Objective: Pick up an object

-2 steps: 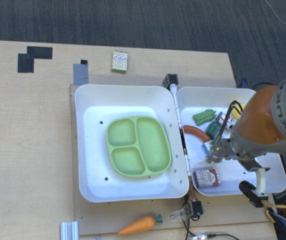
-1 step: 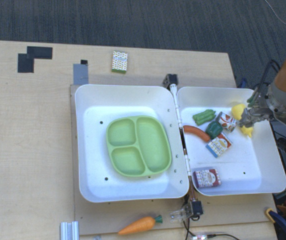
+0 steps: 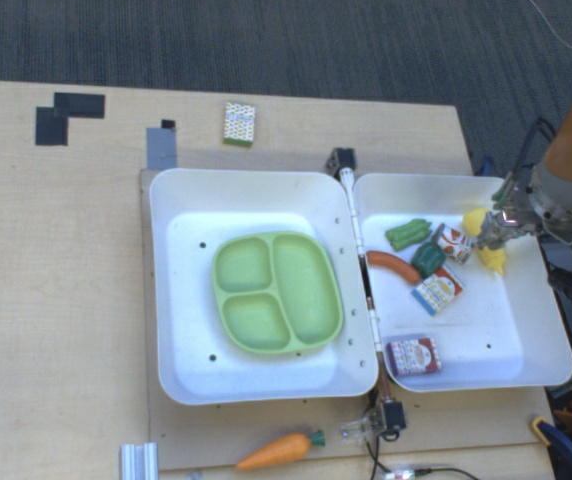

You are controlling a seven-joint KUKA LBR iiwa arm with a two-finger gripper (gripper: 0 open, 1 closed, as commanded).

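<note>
Presently the grey arm's gripper [image 3: 498,220] is hanging low over the right-hand shallow white bin [image 3: 486,353], at a yellow plastic toy [image 3: 486,240] lying near the bin's far right side. Whether anything is pinched cannot be told. Judged step: closing in for the pick. Beside it are lying a green pepper toy [image 3: 407,233], an orange sausage toy [image 3: 392,266] and small printed cartons [image 3: 438,292]. Next move calls for a firm closure, then a straight lift clear of the neighbours.

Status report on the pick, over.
Gripper low over right bin, at yellow toy; grasp unconfirmed. Green pepper, small cartons crowd alongside.
</note>
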